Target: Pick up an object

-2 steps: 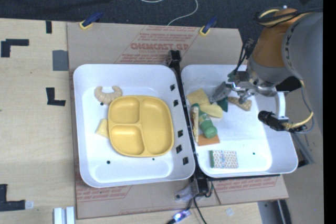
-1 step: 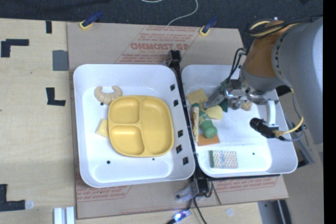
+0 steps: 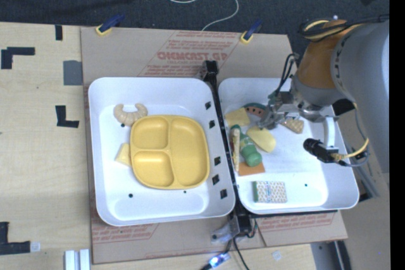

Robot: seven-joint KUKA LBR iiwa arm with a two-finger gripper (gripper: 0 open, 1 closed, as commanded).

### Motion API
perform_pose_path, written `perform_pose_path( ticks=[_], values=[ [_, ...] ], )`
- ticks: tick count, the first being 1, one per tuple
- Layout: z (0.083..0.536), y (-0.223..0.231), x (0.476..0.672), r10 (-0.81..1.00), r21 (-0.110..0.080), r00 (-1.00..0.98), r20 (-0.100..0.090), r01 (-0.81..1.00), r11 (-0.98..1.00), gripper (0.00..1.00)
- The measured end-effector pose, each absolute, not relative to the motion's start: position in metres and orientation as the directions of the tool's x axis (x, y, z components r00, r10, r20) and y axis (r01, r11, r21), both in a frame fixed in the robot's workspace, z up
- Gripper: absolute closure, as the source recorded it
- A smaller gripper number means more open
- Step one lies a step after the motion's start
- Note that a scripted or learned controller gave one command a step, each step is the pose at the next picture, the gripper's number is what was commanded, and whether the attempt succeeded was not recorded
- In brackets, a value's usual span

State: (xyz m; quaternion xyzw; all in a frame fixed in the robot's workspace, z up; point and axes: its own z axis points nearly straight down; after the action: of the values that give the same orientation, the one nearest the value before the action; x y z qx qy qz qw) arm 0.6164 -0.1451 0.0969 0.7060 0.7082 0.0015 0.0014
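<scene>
Pale yellow lemon-shaped piece (image 3: 262, 140) sits centre-right of frame, in the right bin (image 3: 329, 196), tilted w/ its upper end toward the tool. It's the likeliest target, I judge, since the gripper (image 3: 273, 114) hovers just above and right of it. Around it is a tight cluster: a watermelon slice (image 3: 255, 110) just above, a flat pale yellow wedge (image 3: 237, 117) to its upper left, a green cylinder (image 3: 247, 152) on an orange block (image 3: 252, 167) touching or nearly touching its lower left edge, a long thin green-and-tan stick (image 3: 235, 145) along the bin's left wall. A tan biscuit-like bit (image 3: 293, 125) lies just right of the tool.

Claw state: can't tell. The tip is a dark tangle of metal and cable from this angle, so how wide it stands, and whether anything's in it, is unreadable. No object shows clearly between the tips.

To do this step well, IMO: come down on the lemon's free right side, jaws across its short axis, not its length. Stay clear of the green cylinder, or it gets nudged and the lemon rolls. Rounded, smooth-looking shape, so it prob slips unless gripped at its widest part. Lift straight up.

Further out: a patterned card (image 3: 271, 191) lies alone lower in the right bin, well apart. Left bin (image 3: 104, 98) holds a yellow divided plate (image 3: 169, 152), a croissant-like piece (image 3: 129, 113) at its upper left, and a small yellow wedge (image 3: 123, 154) tucked at its left edge.
</scene>
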Motion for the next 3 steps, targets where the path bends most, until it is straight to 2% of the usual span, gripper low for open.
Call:
perform_pose_path(
  ticks=[2,3],
  values=[
    [0.216,-0.135,0.618,1.0,0.005,-0.003,0.0,1.0,0.003,1.0],
    [0.225,-0.134,0.619,1.0,0.0,-0.002,0.0,1.0,0.002,1.0]
  ],
)
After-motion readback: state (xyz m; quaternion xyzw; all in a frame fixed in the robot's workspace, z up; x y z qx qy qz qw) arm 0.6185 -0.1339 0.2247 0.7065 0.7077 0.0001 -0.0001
